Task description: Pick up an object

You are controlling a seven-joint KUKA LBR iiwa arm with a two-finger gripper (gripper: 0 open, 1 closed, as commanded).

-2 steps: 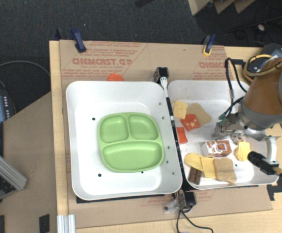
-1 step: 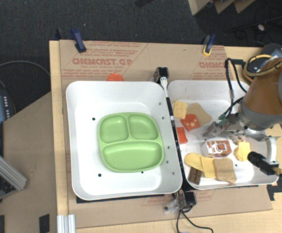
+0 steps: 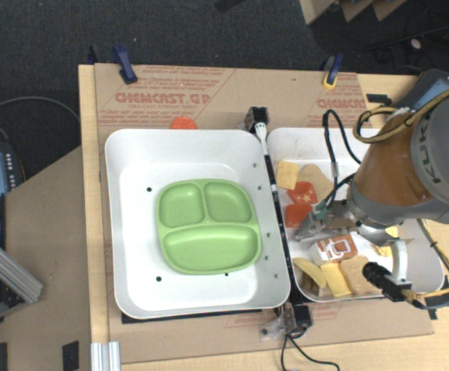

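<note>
Gripper (image 3: pixel 311 229) low in right bin (image 3: pixel 433 273) — grip state unclear; bench (image 3: pixel 209 91) reads "CHEMCAST".

We count two white bins: the left bin (image 3: pixel 124 230) and the right bin (image 3: pixel 429 273). One green divided plate (image 3: pixel 207 226) with three compartments. Two blue clamps (image 3: pixel 124 62) (image 3: pixel 331 69) on the counter (image 3: pixel 209 91). In the right bin, roughly six small items (the arm (image 3: pixel 398 172) hides part of the pile).

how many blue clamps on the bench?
2. One blue clamp sits at the back edge above the left bin; the other blue clamp sits at the back edge above the right bin. The arm may hide more.
</note>
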